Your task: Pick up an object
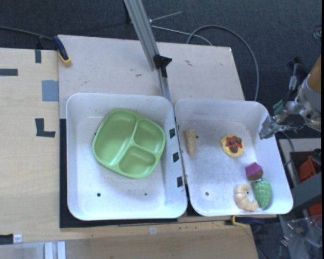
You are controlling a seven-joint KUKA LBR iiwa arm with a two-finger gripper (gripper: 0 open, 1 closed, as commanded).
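The right bin [216,108] holds several small toy foods. An ice cream cone [190,141] lies near its left wall. A yellow tart with red berries [233,144] sits toward the middle right. Lower down are a purple piece [254,171], a green bumpy piece [263,193] and a pale croissant [244,197], close together in the front right corner. My gripper [272,124] hangs at the bin's right rim, right of the tart, with nothing seen in it.
The left bin [75,144] holds a green divided plate [129,143]. A metal pole [143,26] slants down to the wall between the bins. Cables lie on the dark floor behind, and a yellow clamp [62,50] sits at the back left.
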